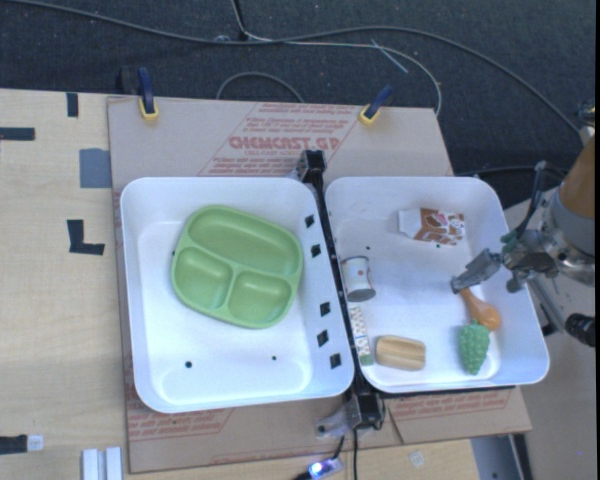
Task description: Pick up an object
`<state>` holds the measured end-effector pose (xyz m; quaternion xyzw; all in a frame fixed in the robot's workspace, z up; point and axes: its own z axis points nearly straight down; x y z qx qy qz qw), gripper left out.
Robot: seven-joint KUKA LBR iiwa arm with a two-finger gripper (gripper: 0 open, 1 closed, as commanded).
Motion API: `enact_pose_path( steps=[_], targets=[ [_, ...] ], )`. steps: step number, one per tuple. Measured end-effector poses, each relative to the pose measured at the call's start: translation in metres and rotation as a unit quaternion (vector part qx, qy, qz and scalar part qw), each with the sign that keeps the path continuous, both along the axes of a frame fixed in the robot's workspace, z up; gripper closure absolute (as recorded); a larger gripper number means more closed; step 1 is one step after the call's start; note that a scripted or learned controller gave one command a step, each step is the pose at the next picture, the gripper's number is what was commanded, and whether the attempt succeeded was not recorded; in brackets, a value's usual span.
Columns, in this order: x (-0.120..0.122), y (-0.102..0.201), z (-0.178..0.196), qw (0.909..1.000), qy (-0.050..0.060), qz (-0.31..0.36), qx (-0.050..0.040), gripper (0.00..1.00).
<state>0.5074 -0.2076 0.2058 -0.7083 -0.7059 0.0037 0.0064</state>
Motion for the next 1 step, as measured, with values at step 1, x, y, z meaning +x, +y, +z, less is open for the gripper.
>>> enact_pose_path(
  steps=[1],
  targets=[
    [0.0032, 0.0004, 0.0069, 1.0000, -0.006, 0.002, -0.0017, 0.00]
  ],
)
